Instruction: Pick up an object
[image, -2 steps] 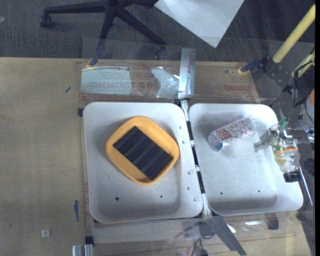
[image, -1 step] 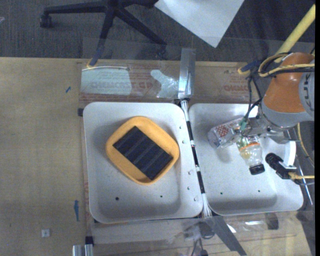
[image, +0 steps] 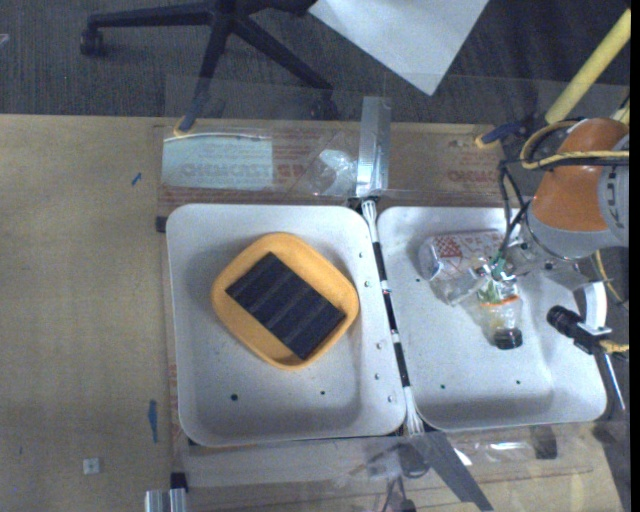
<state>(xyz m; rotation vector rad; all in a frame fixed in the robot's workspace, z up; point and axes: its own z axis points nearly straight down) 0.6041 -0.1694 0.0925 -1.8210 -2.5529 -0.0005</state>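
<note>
In the right bin (image: 480, 385) lie a crumpled clear packet with red and white print (image: 452, 258) and a small clear bottle with a black cap (image: 500, 318). The bottle lies on its side, its cap toward the front. The left bin (image: 200, 390) holds an orange-yellow rounded pad with a black ribbed panel (image: 285, 300). My gripper (image: 514, 260) hangs under the orange-banded wrist (image: 572, 185) at the right bin's far right. It is just above the bottle's upper end and the packet's right edge, and the wrist and cables hide much of it.
A black and white fitting (image: 578, 325) juts over the right bin's right rim. A metal bracket (image: 374, 150) and clear wrapping (image: 330, 172) sit behind the bins. Yellow and black cables (image: 545, 140) loop beside the arm.
</note>
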